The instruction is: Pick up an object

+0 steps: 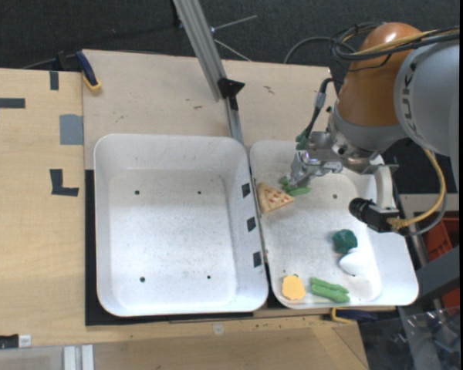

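The arm reaches into the right bin (pixel 386 284), its claw (pixel 301 177) low over a green item (pixel 293 187) near that bin's far left corner; whether the claw is open or closed cannot be told; a tan waffle piece (pixel 274 199) lies touching the green item, against the bin's left wall; a dark green lump (pixel 344 240), white object (pixel 353 264), green pod (pixel 329 289) and yellow piece (pixel 293 287) lie toward the bin's near edge.
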You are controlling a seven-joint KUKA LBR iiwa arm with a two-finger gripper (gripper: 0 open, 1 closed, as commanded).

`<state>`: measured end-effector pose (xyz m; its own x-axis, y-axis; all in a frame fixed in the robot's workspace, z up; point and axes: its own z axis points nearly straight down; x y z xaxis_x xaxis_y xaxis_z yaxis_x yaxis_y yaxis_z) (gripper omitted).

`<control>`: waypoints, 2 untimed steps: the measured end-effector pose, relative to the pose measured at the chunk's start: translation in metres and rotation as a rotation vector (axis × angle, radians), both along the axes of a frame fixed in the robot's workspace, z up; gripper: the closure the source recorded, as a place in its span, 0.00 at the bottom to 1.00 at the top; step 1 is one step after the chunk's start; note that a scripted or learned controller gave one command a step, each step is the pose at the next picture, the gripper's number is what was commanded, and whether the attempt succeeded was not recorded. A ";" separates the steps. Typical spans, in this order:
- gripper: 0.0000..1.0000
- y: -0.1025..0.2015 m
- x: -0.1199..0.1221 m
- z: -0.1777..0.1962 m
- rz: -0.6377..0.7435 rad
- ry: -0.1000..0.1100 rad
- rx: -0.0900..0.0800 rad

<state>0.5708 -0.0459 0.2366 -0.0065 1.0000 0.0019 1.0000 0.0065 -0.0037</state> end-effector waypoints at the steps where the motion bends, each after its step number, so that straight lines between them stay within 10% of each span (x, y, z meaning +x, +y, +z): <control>1: 1.00 0.048 -0.012 -0.003 0.000 0.000 0.000; 2: 1.00 0.095 -0.016 -0.013 -0.001 0.000 -0.001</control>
